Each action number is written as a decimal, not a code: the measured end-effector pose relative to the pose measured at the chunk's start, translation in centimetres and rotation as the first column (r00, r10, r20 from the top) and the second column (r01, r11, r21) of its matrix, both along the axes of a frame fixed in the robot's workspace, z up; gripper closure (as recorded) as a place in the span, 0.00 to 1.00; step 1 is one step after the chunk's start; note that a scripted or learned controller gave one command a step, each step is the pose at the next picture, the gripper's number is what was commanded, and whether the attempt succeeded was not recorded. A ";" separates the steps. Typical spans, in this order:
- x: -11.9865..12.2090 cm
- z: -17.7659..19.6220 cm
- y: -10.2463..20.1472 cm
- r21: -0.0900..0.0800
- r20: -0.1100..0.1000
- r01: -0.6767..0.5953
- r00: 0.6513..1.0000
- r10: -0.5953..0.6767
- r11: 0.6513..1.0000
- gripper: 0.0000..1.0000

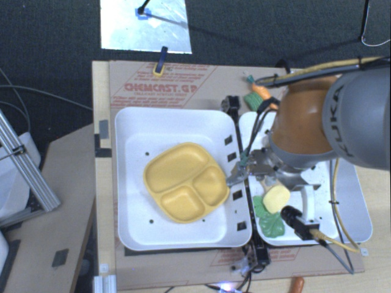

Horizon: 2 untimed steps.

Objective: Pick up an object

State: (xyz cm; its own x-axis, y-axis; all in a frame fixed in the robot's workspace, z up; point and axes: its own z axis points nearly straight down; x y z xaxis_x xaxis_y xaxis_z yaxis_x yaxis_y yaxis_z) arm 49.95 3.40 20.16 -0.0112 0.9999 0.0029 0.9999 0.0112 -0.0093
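**Arm low over the seam between two bins**

Dark carpet surrounds a brown cardboard-covered bench (165, 84) printed with red lettering, on which two shallow white plastic bins sit side by side. A square of shiny foil (145, 16) lies on the carpet beyond the bench, and a small blue and yellow clip (160, 61) rests at the cardboard's far edge.

At the centre of the left white bin (131, 182) lies a yellow plastic divided plate (185, 189) with three compartments, flat on the bin floor. The right white bin (357, 215) is largely covered by the grey arm with its orange band (305, 118), which reaches in from the right. In that bin a pale yellow rounded block (275, 198) sits on top of a green leafy-shaped plastic toy (269, 220), near the bin's left wall. An orange and green carrot-like toy (256, 93) lies at the far end.

The two-finger gripper (244, 170) hangs over the black-clipped seam between the bins, just beside the plate's right edge. Whether its fingers are spread or together cannot be told.
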 end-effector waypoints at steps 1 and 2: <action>2.0 -1.8 -5.5 -0.003 0.009 0.014 1.000 -0.014 1.000 0.00; 3.6 -1.7 -9.4 -0.004 0.013 0.013 1.000 -0.013 1.000 0.00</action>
State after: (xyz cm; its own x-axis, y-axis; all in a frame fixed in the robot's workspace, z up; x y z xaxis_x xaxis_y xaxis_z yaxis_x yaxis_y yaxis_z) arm 53.52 -5.99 18.48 0.0021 1.0000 -0.0016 1.0000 -0.0021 0.0033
